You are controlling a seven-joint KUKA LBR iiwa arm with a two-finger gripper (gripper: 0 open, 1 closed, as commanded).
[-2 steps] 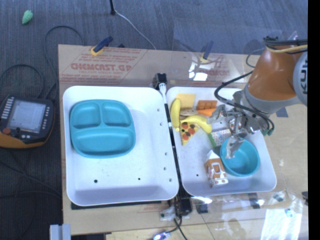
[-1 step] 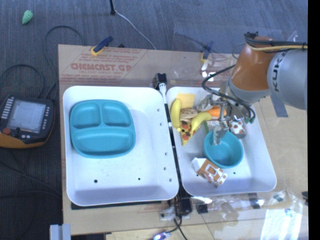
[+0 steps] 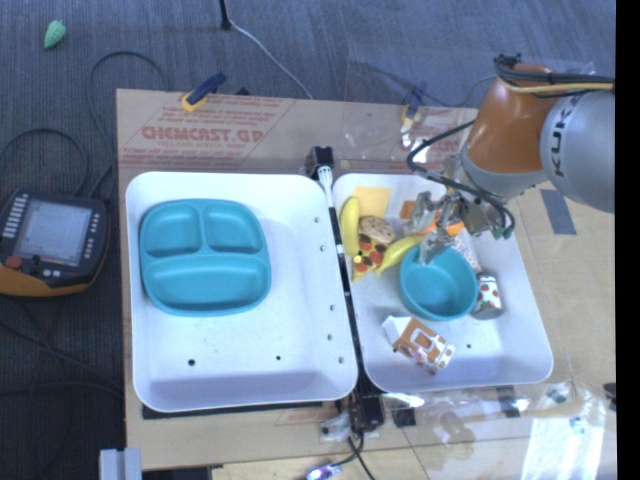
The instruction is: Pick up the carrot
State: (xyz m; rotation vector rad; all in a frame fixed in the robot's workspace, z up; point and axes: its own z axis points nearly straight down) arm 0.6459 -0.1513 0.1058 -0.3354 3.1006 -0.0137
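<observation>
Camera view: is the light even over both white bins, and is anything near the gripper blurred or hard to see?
In the camera view, light is fairly even; the shallow white left bin and the blue divided plastic tray look sharp. At the grey two-finger gripper above the round blue bowl, the picture is soft, and small orange bits there blend together, so the carrot is hard to single out.

A blue tray (image 3: 204, 256) is sitting in a white bin (image 3: 300, 368); a blue bowl (image 3: 438, 286) is showing beside a yellow banana (image 3: 349, 226).

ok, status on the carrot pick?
Gripper low in right bin, fingers unclear. Carrot right at its tips, grasp unconfirmed. Blue bowl and banana crowd it.
</observation>
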